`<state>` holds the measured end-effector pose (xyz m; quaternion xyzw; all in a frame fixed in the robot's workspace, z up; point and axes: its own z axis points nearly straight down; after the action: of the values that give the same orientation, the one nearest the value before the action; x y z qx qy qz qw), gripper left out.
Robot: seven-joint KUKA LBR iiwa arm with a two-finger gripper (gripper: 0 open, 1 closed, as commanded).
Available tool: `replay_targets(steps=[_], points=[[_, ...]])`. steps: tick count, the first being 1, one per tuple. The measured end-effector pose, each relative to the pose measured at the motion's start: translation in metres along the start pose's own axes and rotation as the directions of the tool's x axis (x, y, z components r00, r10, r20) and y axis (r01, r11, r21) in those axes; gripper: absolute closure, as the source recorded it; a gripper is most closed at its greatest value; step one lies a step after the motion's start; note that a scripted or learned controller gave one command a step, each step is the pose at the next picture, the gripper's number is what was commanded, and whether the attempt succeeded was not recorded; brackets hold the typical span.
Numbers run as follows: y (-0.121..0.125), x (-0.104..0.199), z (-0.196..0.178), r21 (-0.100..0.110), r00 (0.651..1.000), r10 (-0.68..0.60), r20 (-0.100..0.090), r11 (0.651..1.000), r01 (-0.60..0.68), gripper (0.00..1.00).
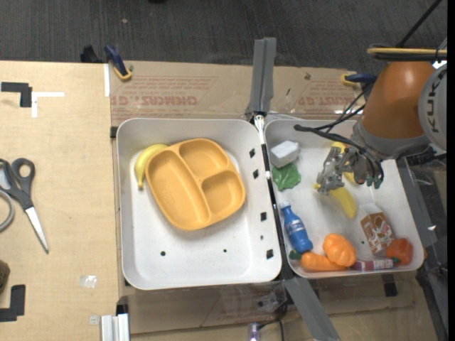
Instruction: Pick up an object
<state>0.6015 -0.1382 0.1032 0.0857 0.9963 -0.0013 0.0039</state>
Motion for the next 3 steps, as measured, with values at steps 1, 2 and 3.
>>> replay_targets(steps=[1,2,3], points=[[0.037,0.024,-0.006,-0.002,1.000,0.006,-0.005,1.000,-0.006,1.00],[0.036,0.024,-0.006,-0.002,1.000,0.007,-0.005,1.000,-0.007,0.00],[0.027,0.064,0.012,-0.001,0.989,0.151,-0.009,0.989,-0.151,0.00]])
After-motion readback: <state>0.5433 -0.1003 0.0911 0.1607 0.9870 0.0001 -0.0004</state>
